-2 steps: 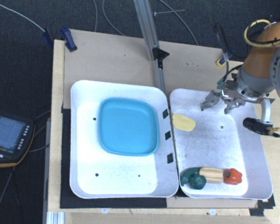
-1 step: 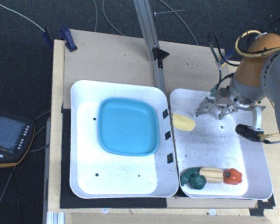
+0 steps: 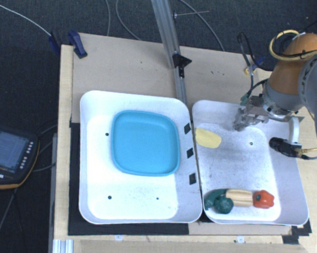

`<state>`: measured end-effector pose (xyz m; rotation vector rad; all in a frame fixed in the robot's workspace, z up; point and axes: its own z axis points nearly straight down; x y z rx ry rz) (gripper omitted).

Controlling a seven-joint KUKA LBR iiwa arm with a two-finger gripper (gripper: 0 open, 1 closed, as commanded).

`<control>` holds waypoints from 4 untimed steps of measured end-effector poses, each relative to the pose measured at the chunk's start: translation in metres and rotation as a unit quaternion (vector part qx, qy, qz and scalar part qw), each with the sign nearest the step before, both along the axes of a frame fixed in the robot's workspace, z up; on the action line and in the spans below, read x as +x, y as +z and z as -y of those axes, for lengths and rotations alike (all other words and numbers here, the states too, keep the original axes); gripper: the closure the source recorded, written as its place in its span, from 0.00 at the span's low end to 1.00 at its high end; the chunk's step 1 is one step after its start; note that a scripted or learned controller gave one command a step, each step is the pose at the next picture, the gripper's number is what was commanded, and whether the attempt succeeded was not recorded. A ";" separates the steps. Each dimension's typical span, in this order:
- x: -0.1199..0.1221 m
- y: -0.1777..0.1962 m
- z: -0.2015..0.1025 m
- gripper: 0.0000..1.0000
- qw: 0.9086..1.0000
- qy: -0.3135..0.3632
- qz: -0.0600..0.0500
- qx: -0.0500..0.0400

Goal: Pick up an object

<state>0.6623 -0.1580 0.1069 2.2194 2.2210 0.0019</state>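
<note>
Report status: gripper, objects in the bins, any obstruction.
Gripper low over right bin, far end; nothing seen held. Yellow piece nearest, apart. Green, tan, red items at near wall. Blue plate in left bin.

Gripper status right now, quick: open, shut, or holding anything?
Two-finger gripper: above the far end of the right shallow white bin, nothing visibly held; open or closed cannot be told.

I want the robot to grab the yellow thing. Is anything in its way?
Nothing visible is. The gripper is over the far end of the right bin, and the yellow piece lies to its left on bare bin floor. The green, tan and red toys sit at the near end.
</note>
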 end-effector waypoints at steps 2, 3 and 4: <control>0.011 0.124 0.001 1.00 1.000 0.000 0.002 0.000; 0.011 0.152 0.001 1.00 1.000 0.000 0.001 0.000; 0.006 0.149 -0.062 1.00 1.000 0.002 0.000 0.001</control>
